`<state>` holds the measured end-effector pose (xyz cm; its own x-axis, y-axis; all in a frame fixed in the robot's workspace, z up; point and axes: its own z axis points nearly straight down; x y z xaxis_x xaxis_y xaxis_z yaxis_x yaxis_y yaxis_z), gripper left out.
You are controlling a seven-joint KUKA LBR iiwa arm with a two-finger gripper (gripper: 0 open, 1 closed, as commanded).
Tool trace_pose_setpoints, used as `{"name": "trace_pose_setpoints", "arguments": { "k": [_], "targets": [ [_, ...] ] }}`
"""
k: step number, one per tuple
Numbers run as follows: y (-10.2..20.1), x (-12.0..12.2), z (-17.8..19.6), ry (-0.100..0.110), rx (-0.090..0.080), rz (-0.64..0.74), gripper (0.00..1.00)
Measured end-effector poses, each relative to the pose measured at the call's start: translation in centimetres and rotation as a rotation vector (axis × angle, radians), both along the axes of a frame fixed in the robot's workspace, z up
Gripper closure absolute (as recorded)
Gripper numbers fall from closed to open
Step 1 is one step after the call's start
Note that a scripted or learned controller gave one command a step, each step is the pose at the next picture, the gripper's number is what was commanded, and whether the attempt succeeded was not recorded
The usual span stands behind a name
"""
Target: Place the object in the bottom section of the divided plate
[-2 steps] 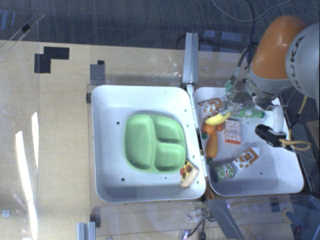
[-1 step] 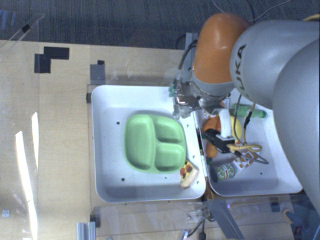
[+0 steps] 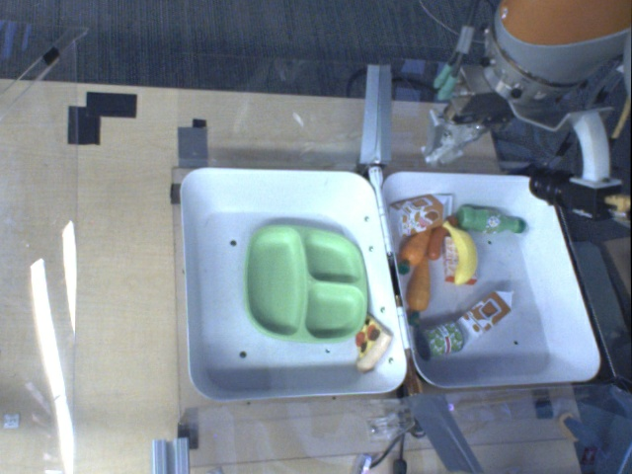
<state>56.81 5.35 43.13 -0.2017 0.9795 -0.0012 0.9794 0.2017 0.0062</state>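
Divided plate [image 3: 301, 282], green with three sections, lies flat in the left white bin [image 3: 212, 215], filling most of that bin's floor. Its large section takes the half farther from the centre divider [image 3: 385, 255], and its two smaller sections sit side by side along the half nearer the divider. A pizza-slice toy [image 3: 372, 343] lies just off the plate's lower right corner, in the bin corner nearest the divider, touching or almost touching the plate rim. The right white bin [image 3: 553, 344], on the other side of the divider from the plate, holds the remaining items: a banana [image 3: 461, 255], an orange carrot-shaped piece [image 3: 423, 245] and a second orange piece [image 3: 419, 286] just beside the banana, a green bottle [image 3: 487, 221], a printed carton [image 3: 416, 211] near the divider, a second carton [image 3: 487, 313] and a green-lidded cup [image 3: 443, 340]. Which of these items is the task object cannot be told. The claw [image 3: 446, 144] hangs above the wooden surface [image 3: 99, 265], beyond the far rim of the right bin and well apart from the plate. Its fingers appear slightly apart with nothing between them. The grey arm with its orange band [image 3: 558, 8] enters at the upper right, far from the plate.
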Motion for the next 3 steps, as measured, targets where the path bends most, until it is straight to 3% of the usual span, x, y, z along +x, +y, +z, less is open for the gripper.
{"name": "trace_pose_setpoints", "arguments": {
  "k": [1,2,3],
  "targets": [
    [0.0,-8.0,-20.5,0.006,0.001,-0.156,1.00],
    [-5.0,-7.9,-18.1,0.001,0.000,0.086,1.00],
    [-0.3,-8.0,-21.3,0.004,0.000,0.126,1.00]
  ]
}}
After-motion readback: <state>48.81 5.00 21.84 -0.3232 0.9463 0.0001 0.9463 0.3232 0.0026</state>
